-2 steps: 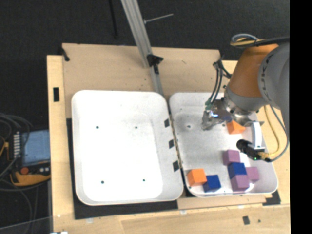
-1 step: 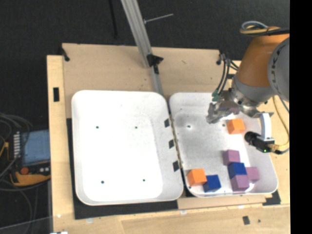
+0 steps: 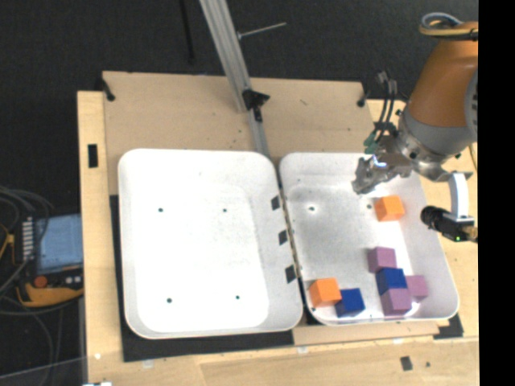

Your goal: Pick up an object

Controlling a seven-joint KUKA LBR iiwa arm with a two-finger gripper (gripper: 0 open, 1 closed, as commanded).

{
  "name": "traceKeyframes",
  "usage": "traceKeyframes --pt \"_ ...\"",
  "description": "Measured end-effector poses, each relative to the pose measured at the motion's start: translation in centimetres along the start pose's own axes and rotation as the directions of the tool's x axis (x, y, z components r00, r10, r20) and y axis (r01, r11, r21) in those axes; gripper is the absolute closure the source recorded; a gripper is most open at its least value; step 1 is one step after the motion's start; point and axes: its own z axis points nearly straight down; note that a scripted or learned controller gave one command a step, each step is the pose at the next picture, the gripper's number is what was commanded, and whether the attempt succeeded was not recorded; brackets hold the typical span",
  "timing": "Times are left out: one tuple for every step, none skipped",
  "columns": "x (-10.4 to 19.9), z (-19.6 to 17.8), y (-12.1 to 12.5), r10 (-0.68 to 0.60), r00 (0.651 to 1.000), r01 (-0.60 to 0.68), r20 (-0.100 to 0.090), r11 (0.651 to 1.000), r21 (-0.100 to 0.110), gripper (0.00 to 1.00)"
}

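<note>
No brand, label or writing can be read anywhere here.

Nearest the camera, along the front wall of the right bin (image 3: 434,312), lies a row of small blocks. An orange cube (image 3: 325,290) sits at the front left corner with a blue cube (image 3: 350,301) touching its right side. Further right is a tight cluster: a purple cube (image 3: 381,258) at the back, a dark blue cube (image 3: 391,279) just in front of it, a purple block (image 3: 396,300) in front of that, and a paler purple cube (image 3: 417,286) pressed to the right. All have plain matte faces and sharp edges, with no markings.

Further back in the same bin, a lone orange block (image 3: 389,207) lies flat on the speckled white floor, well apart from the others.

Just behind and to the left of it hangs the gripper (image 3: 367,177), low over the bin floor near the back wall. Nothing shows between its fingers, and whether they are parted or closed cannot be told at this size. The arm (image 3: 442,95) rises to the right, grey at the wrist with a wide orange band.

The left bin (image 3: 137,240) shows four small dark dots on its floor. Behind both bins a metal pole (image 3: 229,51) slants up from the bench (image 3: 185,107).
</note>
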Motion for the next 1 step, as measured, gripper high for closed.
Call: traceKeyframes --pt "-0.11 -3.83 0.15 0.0 1.0 0.0 0.0 1.0 0.001 1.0"
